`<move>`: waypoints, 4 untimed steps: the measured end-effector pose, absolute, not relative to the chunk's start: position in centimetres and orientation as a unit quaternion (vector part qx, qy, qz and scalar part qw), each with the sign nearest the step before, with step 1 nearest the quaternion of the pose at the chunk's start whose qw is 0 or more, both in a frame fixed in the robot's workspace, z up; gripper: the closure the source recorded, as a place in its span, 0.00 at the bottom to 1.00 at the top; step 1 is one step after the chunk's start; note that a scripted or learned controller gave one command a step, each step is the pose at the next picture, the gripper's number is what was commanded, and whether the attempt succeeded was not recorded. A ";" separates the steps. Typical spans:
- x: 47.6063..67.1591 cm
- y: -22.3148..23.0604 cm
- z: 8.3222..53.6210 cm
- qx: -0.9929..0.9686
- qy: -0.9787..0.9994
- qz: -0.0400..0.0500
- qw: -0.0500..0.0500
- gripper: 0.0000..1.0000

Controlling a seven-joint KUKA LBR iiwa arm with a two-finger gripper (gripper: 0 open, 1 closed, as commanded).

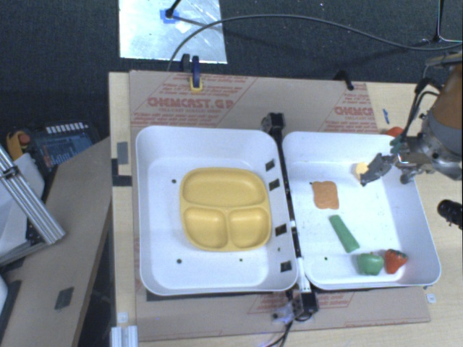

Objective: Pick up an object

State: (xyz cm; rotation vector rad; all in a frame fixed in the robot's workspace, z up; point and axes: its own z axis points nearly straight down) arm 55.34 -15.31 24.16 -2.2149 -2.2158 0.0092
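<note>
At the right of the frame, the grey arm's two-finger gripper [377, 168] hangs over the right white bin [416, 226]; whether it grips anything I cannot tell. A small yellow piece [359, 168] sits just beside it. Lower lie an orange flat slab [325, 194], a green stick [343, 233], a green lump [370, 264] and a red lump [394, 261]. The left white bin [155, 194] holds a yellow sectioned plastic tray [221, 208].

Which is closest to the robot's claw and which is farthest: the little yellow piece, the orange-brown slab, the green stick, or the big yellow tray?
From the gripper, in the camera view:
1. Little yellow piece, right beside it in the right bin.
2. Orange-brown slab, toward that bin's middle.
3. Green stick, nearer the front edge.
4. Yellow tray, over in the left bin.
</note>
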 end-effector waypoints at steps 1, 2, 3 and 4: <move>55.6 -15.3 24.8 -0.706 -0.708 0.000 -0.001 0.00; 54.8 -15.9 19.6 -0.707 -0.707 0.001 0.001 0.00; 54.9 -14.9 14.3 -0.707 -0.707 0.001 0.001 0.00; 54.9 -14.8 9.0 -0.707 -0.707 0.001 0.001 0.00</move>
